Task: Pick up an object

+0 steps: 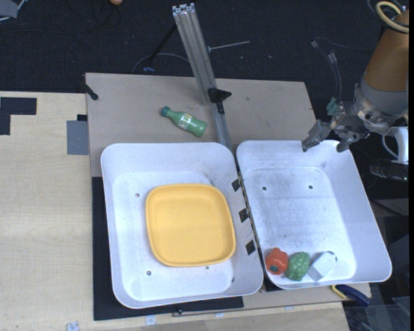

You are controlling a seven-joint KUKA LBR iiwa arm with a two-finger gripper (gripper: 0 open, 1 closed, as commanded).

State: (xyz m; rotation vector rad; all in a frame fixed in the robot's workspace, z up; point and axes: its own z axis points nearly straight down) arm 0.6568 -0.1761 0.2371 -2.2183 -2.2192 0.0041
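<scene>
Dark floor with loose cables lay behind the bench [276, 105]. Two white bins sat side by side. Left bin [121, 178] carried a yellow plate [190, 224] at its middle. Right bin [359, 205] had three items bunched at its near edge: red pepper [277, 261], green object [298, 265], white block [320, 265]. Gripper [329, 138] hung over the right bin's far right corner, fingers spread, nothing between them. A green bottle [184, 121] lay on the bench beyond the left bin, beside a slanted metal rail [199, 47].
</scene>
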